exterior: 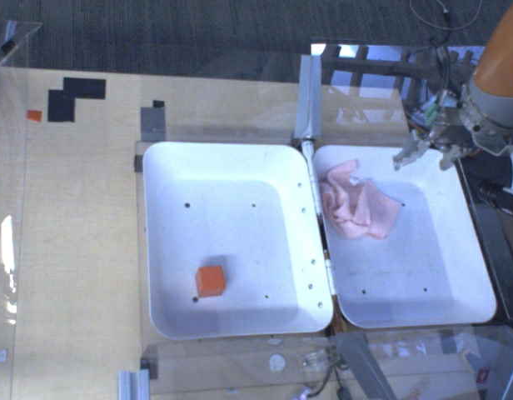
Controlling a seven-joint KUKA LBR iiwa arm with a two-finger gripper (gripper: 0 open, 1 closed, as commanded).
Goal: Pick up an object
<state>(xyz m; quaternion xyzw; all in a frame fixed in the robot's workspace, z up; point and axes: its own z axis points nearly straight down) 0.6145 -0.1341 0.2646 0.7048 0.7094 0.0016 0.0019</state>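
Your end effector [426, 152] hangs spread and empty at the frame's upper right, above the right bin [465, 307]; bring it down-left over the pink cloth's [361, 207] bunched middle. Pinch a raised fold, not flat fabric.

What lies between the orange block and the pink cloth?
In the camera view, the orange block sits in the left bin and the pink cloth in the right bin; between them lie bare white floor and the bins' adjoining rims.

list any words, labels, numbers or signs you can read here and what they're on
None can be read.
The orange block in the left bin bears no print.
The pink cloth in the right bin is plain.
The black patches and small orange square on the bench carry no text.
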